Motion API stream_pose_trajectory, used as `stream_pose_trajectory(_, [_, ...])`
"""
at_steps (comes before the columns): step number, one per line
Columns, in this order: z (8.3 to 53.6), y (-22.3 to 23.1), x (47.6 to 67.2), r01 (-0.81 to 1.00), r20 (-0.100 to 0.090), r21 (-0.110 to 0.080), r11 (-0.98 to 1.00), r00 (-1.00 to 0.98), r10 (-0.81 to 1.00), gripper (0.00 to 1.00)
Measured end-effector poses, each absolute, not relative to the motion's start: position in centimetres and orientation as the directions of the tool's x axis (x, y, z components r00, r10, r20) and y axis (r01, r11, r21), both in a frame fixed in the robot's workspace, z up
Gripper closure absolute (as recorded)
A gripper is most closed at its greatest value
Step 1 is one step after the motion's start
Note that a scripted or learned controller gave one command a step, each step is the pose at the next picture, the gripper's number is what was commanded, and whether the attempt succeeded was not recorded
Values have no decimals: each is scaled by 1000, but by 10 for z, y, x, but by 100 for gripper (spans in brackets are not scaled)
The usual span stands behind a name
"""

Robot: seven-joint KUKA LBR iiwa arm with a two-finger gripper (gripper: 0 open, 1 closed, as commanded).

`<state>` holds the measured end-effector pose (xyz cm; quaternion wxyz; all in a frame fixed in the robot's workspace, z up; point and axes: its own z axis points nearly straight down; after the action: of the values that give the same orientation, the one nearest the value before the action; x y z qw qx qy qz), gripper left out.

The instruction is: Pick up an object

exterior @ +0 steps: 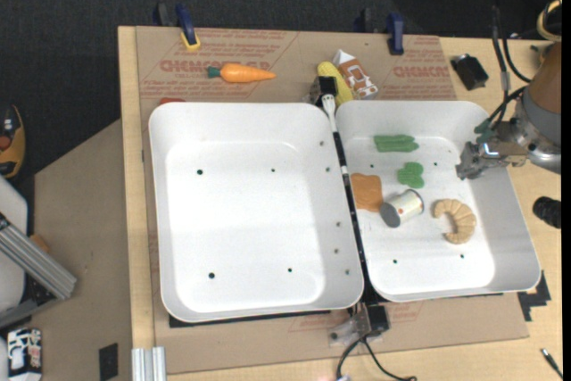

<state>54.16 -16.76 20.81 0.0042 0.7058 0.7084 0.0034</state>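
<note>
The right bin [500, 272] holds a green oblong piece [394, 143], a small green leafy piece [410, 173], an orange-brown block [366, 191], a small tin can lying on its side [401, 208] and a tan croissant [457, 220]. My gripper [471, 163] hangs over the right bin's right side, above and to the right of the croissant and apart from every object. Nothing shows between its fingertips.
The left bin [178, 281] lies beside the right one. Behind the bins, on the cardboard, rest a toy carrot [244, 74], a yellow banana [333, 76] and a small printed carton [357, 78]. Blue clamps [186, 27] hold the board's back edge.
</note>
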Motion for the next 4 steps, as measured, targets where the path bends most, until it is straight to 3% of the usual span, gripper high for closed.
stream_pose_trajectory(1, [206,-88,580,1000,1,4,9,-9,1000,100])
stream_pose_trajectory(2, [183,-40,580,1000,3,-4,5,-5,1000,100])
stream_pose_trajectory(3, [383,-7,634,1000,0,23,5,-5,1000,100])
stream_pose_trajectory(4, [436,76,611,1000,4,10,11,-11,1000,100])
